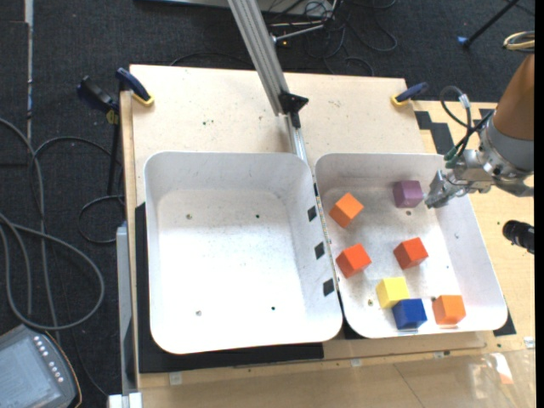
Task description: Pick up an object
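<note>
Though wide enough for far more, taken up mostly by two white bins set side by side on the pale table (212,109), touching along the middle, presumably to give one place to draw from and one to drop into. Held at the far corners by a left clamp (136,87) and a right clamp (410,93), likely to stop the board shifting.

Left bin (221,262): dark specks on the floor. Right bin (476,253): seven blocks, loosely scattered and mostly apart, with room to come down around most of them.

Slanting in from the top, a grey metal rail (255,41), ending over the seam between the bins and covering a strip of table behind it.

Reaching in from the right, the grey arm (510,143), cut off at the picture's edge around the orange band, wrist bent down over the right bin's far right wall.

Jaws low, just to the right of the purple block (408,193); touching it or merely near, hard to say. Apart or together: cannot tell, lost against the wrist and cables. No block seen gripped.

Toward the seam, an upper orange block (347,209) and a lower orange block (353,259); mid-bin, a third orange block (410,252). Along the near wall, a yellow block (392,291) touching a blue block (410,314), with a fourth orange block (449,309) just beside.

Probably the purple block as the pick, judging by closeness alone.
</note>
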Robot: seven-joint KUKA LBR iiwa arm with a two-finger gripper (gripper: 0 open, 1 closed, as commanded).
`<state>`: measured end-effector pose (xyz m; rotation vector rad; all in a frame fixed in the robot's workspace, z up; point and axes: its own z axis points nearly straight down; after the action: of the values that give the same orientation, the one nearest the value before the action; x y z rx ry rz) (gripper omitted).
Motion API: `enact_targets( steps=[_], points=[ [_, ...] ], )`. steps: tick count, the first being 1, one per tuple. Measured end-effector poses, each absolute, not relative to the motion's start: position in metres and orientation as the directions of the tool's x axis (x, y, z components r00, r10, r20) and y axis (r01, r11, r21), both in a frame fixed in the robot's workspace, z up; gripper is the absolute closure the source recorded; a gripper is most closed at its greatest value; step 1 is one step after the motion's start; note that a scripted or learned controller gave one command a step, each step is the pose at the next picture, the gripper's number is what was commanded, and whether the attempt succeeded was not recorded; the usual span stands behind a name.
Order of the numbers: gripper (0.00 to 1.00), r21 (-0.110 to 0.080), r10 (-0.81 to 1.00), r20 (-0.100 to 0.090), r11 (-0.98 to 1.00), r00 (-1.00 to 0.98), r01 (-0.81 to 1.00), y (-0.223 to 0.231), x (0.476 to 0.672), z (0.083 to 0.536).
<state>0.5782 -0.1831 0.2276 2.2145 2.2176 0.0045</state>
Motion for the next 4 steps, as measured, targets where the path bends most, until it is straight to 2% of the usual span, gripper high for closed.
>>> enact_targets(
  steps=[1,3,4],
  points=[
    [1.0,0.003,1.0,-0.002,0.002,-0.002,1.0,-0.183,0.579,0.242],
    [1.0,-0.001,1.0,0.001,0.008,-0.008,1.0,-0.085,0.573,0.237],
    [1.0,0.002,1.0,0.001,0.009,-0.009,1.0,-0.039,0.577,0.242]
  ],
)
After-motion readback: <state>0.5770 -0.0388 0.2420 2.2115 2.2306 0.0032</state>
